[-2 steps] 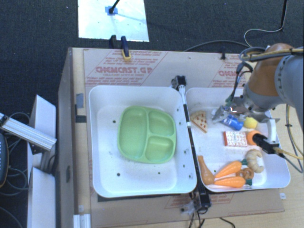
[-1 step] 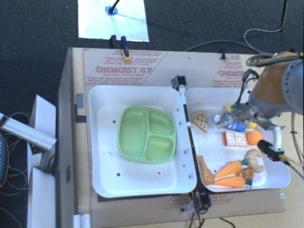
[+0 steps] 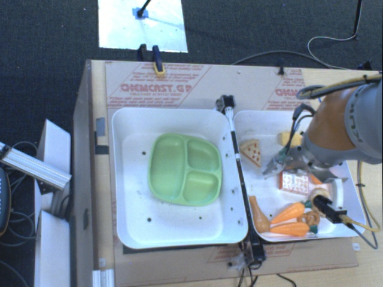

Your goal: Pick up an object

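Note:
The right bin point(image 3: 263, 121) holds several toy foods. A pizza slice point(image 3: 251, 152) lies near its left wall. A yellow wedge point(image 3: 291, 139) lies further back. A red and white patterned block point(image 3: 294, 183) sits mid-bin. Two orange carrots point(image 3: 288, 212) lie at the front, beside a tan drumstick shape point(image 3: 258, 214) and a small pretzel point(image 3: 310, 219). My gripper point(image 3: 276, 165) hangs low over the bin's middle, between the pizza slice and the patterned block and just left of the block. Nothing is seen held in it.
The left bin point(image 3: 134, 220) holds a green divided plate point(image 3: 185, 169) in its middle. A black ridge point(image 3: 236, 160) separates the two bins. The arm's grey and orange wrist point(image 3: 341, 127) covers the right bin's far right part.

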Tool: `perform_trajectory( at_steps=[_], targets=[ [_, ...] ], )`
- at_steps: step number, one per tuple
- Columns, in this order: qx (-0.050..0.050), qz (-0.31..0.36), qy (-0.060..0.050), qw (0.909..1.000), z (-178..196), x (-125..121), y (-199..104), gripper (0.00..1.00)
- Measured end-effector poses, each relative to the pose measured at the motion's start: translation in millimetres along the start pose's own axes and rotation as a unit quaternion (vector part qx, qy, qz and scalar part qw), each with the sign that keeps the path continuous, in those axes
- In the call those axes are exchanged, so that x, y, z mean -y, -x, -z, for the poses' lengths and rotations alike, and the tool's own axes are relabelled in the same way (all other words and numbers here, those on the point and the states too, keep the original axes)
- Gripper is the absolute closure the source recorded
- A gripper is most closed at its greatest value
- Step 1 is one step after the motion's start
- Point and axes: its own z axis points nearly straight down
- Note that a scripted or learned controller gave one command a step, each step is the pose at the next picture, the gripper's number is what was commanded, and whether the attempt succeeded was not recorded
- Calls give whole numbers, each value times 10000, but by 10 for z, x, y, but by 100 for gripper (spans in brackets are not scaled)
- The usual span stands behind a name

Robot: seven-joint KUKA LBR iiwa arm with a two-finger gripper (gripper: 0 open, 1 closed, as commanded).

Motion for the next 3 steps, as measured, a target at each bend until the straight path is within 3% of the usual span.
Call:
perform_trajectory(
  at_steps=[1, 2, 3],
  targets=[
    [7, 4, 17, 10000, 113, -14, 11, 100],
    [-32, 8, -50, 10000, 963, -432, -689, 100],
    [-22, 0, -55, 10000, 1094, -651, -171, 100]
  ],
)
